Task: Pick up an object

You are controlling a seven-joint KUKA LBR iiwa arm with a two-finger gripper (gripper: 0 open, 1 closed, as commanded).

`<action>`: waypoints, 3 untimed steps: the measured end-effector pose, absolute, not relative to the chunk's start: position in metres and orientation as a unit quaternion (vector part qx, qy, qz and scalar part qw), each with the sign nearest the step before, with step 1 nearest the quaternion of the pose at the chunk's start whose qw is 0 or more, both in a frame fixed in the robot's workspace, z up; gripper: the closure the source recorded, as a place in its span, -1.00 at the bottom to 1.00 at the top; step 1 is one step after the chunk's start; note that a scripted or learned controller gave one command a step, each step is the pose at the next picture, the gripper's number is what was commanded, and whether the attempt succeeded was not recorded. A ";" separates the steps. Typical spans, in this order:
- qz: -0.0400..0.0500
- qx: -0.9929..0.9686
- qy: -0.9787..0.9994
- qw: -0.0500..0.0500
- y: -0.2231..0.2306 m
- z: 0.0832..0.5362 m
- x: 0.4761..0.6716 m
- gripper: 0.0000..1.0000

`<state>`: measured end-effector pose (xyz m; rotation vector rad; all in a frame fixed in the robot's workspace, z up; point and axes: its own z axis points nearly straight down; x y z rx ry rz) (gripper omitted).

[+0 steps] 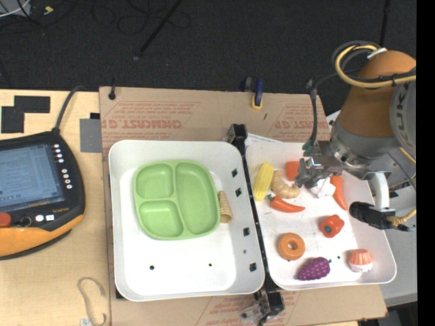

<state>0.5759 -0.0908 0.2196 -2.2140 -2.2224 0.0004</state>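
1. White moulded plastic forms the two shallow bins on the counter (88,263) in the camera view; the right bin (387,263) carries the toy food, the left bin (129,277) a green three-compartment plastic tray (175,200) with a small tan cork-like cylinder (224,207) just beside its right edge.
2. The grey arm with the orange band (370,94) reaches in from the right. Its gripper (314,172) sits low over the upper middle of the right bin. Whether it is wide, narrow or holding anything cannot be told; the metal parts are too small and cluttered to read.
3. Nearest candidates: a beige knobbly ginger-like piece (283,184), a red-orange chilli pepper (287,206) below it and a yellow corn cob (263,180) to its left, all close together.
4. Further candidates, well apart in the lower half: an orange ring doughnut (291,246), a purple grape bunch (313,269), a small red bell pepper (332,225) and a pink-and-white cupcake-like piece (358,259).
5. Handling judgement: the items look like light, hollow, stiff plastic with smooth, slippery skins. Take the corn or chilli across the narrow middle; rounded pieces may squirt out.
6. Surface: the bin floor is smooth, so items are likely to slide when nudged. The bins rest on printed brown cardboard (170,117).
7. Room: an orange-and-black teach pendant (37,195) lies at the left; dark carpet with loose cables lies behind.
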 end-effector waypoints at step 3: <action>0.001 -0.706 -0.709 0.002 0.068 0.234 0.552 1.00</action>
